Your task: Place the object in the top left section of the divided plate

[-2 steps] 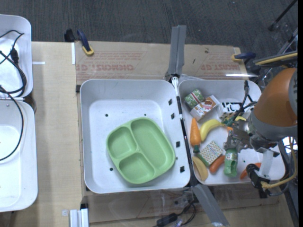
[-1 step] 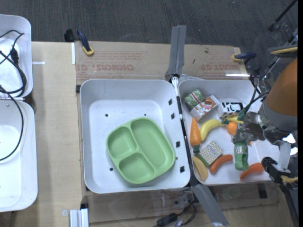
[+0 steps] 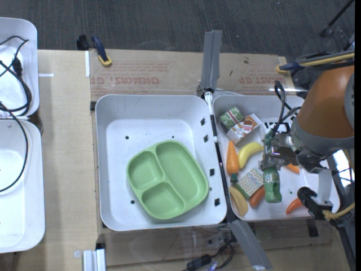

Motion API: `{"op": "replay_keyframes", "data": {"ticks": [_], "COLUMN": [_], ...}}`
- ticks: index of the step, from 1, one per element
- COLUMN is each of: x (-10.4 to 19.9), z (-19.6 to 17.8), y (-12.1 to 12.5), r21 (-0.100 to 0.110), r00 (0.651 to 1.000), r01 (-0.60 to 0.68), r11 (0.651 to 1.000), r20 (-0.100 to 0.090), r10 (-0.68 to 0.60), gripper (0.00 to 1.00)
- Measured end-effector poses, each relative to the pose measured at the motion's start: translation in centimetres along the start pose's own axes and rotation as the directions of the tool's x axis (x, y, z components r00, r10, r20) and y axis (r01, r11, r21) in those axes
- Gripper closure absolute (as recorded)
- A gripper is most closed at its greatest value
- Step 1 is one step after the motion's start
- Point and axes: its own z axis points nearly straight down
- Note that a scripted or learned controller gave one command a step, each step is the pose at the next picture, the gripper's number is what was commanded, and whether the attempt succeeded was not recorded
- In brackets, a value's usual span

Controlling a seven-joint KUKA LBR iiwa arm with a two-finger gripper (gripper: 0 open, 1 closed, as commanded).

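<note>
in the right bin (image 3: pixel 333 205) i see my arm (image 3: pixel 327 109) reaching in from the right, with the hand (image 3: pixel 272 158) low over the pile of toy food. i cannot tell whether the hand is open or closed; it blends into the clutter beneath it. a green bottle (image 3: pixel 272 186) lies just below the hand, upright in the picture, and i can't say if they touch. beside it to the left sit a small patterned packet (image 3: pixel 250 180), a banana (image 3: pixel 249 153) and a carrot (image 3: pixel 232 157). two small cartons (image 3: pixel 239 122) rest toward the far end of that bin. a second banana (image 3: pixel 238 201) lies along the near left wall, and another orange piece (image 3: pixel 294 206) sits near the bottom right corner.

in the left bin (image 3: pixel 113 151) the green divided plate (image 3: pixel 167 179) lies flat and a bit turned, nothing in its three sections. the two bins stand side by side on the tabletop (image 3: pixel 62 151), touching along the middle edge.
</note>
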Motion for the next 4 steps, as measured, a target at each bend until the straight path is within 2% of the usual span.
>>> {"op": "replay_keyframes", "data": {"ticks": [1, 2, 3, 4], "x": [-5.2, 0.5, 3.7, 1.5], "z": [3.0, 1.7, 1.7, 1.8], "y": [0.7, -0.1, -0.6, -0.3], "r21": [0.003, 0.001, 0.001, 0.002], "r00": [0.995, 0.982, 0.949, 0.901], "r01": [0.095, 0.189, 0.316, 0.433], "r11": [0.995, 0.982, 0.949, 0.901], "r20": [-0.001, 0.000, -0.001, -0.001], "r10": [-0.095, -0.189, -0.316, -0.433], "gripper": [1.00, 1.00, 1.00, 1.00]}}
